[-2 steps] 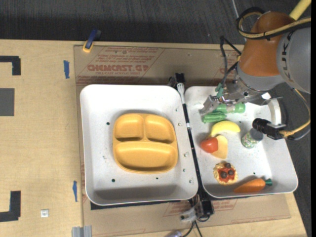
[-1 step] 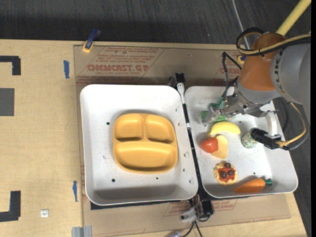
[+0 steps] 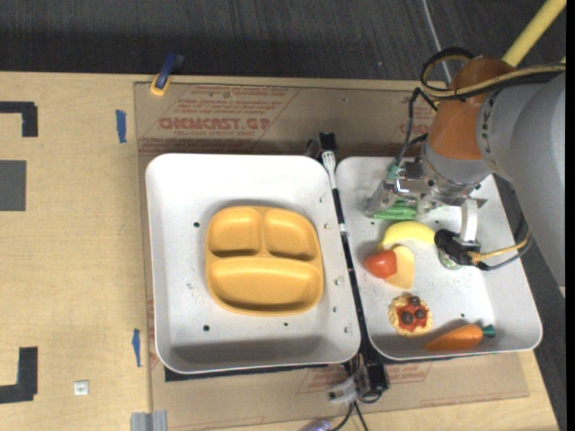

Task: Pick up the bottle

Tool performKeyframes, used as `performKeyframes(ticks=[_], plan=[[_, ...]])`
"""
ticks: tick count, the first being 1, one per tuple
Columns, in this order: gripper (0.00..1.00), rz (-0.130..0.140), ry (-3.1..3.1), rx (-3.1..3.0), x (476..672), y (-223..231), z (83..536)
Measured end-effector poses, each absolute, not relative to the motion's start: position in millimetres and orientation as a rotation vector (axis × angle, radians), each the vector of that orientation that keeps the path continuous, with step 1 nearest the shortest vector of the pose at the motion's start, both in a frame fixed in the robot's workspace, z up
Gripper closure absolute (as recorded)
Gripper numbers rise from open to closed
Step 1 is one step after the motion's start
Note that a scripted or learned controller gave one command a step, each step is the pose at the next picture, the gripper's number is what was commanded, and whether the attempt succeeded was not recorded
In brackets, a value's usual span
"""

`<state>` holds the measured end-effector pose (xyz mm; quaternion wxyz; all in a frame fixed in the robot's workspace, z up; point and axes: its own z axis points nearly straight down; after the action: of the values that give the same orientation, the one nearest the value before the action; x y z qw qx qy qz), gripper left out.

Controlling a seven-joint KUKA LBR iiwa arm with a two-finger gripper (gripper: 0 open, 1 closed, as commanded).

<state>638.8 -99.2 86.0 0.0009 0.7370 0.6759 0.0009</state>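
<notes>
The pincer [image 3: 411, 189], its spread impossible to tell, hovers over a green bottle [image 3: 395, 212], likely light, slick plastic, best gripped mid-body.

Bottle [image 3: 392, 212]: green, only partly visible, lying flat in the far part of the right bin [image 3: 512, 326]. It sticks out leftward from under the gripper [image 3: 415, 189], which covers the rest. Just beyond the yellow banana [image 3: 406, 233]; shape and cap cannot be made out.
</notes>
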Motion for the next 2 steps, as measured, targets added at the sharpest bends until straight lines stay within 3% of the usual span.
performKeyframes(ticks=[1,2], plan=[[0.0,0.001,1.572,2.72,601.3,-101,86],[0.0,0.0,1.442,2.792,613.1,-36,185]])
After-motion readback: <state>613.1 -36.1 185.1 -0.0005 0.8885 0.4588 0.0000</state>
